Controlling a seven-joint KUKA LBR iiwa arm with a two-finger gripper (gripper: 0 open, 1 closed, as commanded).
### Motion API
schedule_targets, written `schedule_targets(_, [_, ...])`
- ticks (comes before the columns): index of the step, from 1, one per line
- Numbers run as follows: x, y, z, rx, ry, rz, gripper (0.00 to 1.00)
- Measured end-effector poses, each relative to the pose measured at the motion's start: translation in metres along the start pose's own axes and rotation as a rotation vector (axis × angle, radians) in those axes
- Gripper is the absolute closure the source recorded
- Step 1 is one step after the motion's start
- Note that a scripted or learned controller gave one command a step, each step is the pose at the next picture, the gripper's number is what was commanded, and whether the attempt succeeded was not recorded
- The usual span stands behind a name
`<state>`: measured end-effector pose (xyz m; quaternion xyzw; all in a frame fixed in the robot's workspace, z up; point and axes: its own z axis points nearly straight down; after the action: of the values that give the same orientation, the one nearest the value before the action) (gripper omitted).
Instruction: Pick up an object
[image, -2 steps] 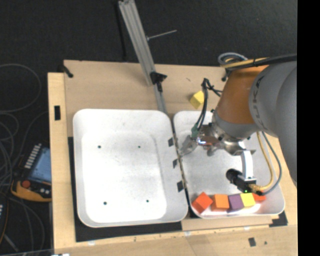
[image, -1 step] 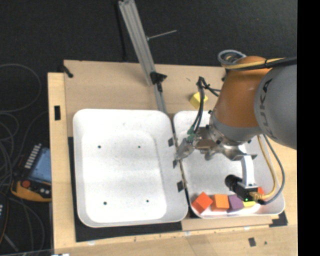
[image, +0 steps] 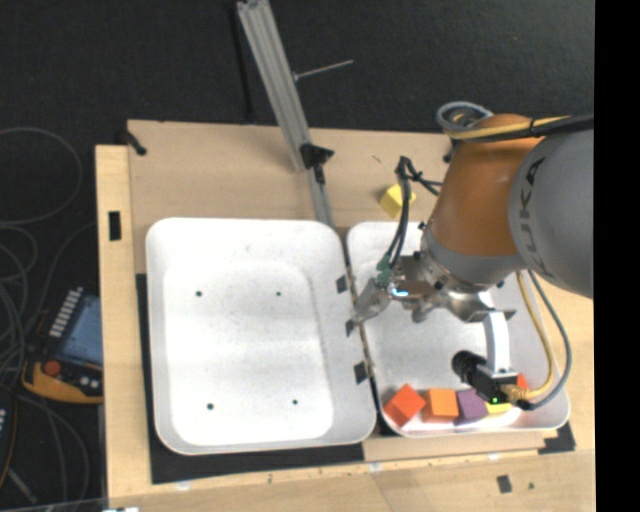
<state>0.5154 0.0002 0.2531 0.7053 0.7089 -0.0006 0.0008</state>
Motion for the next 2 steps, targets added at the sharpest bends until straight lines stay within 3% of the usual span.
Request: schedule_targets(2, [0.0003, -0.0001, 0.0, 0.002, 0.0, -0.006, 0.0])
